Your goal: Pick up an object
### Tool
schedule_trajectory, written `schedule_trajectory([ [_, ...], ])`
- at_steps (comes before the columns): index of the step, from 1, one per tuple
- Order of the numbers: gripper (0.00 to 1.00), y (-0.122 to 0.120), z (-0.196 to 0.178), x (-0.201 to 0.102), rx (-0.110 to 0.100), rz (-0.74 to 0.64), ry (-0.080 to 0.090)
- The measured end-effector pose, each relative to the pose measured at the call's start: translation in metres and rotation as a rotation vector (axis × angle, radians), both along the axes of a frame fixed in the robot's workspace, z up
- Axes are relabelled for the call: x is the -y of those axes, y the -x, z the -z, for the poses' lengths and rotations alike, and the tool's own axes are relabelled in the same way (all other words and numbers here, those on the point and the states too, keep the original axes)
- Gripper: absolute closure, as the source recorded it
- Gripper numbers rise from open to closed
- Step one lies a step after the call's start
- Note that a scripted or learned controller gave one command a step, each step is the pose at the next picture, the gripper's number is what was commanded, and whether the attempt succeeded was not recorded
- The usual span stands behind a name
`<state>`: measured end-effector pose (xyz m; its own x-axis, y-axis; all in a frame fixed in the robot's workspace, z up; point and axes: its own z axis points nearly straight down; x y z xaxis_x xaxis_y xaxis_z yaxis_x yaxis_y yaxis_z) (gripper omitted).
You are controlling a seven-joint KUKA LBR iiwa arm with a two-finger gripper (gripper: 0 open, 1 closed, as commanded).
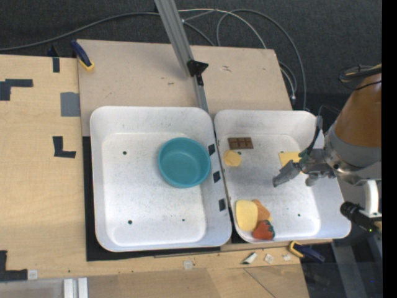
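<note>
Reaching in from the right, the tool [286,177] hangs over the right bin [310,120], its dark fingers pointing left and down toward the bin floor; whether they stand wide or narrow cannot be told, and nothing shows between them. Just beside the tool, toward the bin's right wall, lies a small yellow block [288,159]. Near the left wall sit a brown chocolate bar [240,143] and, just below it, a pale yellow round piece [232,159]. At the front left corner a yellow slab [246,214], an orange piece [263,212] and a red strawberry [263,230] huddle together, touching. Bare white floor lies in the bin's middle. A teal bowl [183,161] stands upright in the left bin [111,166].
</note>
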<state>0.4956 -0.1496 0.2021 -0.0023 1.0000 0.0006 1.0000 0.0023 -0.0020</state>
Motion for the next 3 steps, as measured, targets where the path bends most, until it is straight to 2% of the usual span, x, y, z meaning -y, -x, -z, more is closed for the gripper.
schedule_trajectory([
  [1, 0.00, 0.000, 0.000, 0.000, 0.000, 0.000, 0.000],
  [2, 0.00, -0.004, 0.047, -0.007, -0.005, 0.000, -0.001],
  [3, 0.00, 0.008, 0.102, -0.009, -0.006, 0.002, -0.001],
])
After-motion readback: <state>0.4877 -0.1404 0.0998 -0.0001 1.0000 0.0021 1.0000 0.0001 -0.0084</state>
